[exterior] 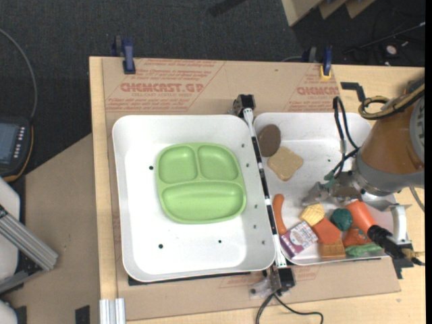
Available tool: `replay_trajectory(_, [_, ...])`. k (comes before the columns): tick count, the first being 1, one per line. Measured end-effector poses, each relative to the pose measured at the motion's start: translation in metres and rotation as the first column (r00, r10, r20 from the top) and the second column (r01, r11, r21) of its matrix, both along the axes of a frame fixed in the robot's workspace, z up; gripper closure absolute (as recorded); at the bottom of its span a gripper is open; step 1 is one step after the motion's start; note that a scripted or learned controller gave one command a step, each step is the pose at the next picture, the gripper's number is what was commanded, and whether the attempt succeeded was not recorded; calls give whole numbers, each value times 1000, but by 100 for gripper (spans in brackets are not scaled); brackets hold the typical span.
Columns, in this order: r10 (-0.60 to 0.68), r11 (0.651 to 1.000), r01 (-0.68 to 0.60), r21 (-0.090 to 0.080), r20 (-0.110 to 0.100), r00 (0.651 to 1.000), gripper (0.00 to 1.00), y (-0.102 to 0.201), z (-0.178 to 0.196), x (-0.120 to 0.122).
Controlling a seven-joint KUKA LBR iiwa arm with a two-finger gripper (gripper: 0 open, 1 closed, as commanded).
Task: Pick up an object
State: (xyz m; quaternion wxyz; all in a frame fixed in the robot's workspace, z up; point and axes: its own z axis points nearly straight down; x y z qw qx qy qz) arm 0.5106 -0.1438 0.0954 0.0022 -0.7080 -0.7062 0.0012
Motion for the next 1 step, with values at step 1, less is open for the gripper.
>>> replay_trajectory(1, [2,1000,-2,1,1,1000,0,26,-11,-29])
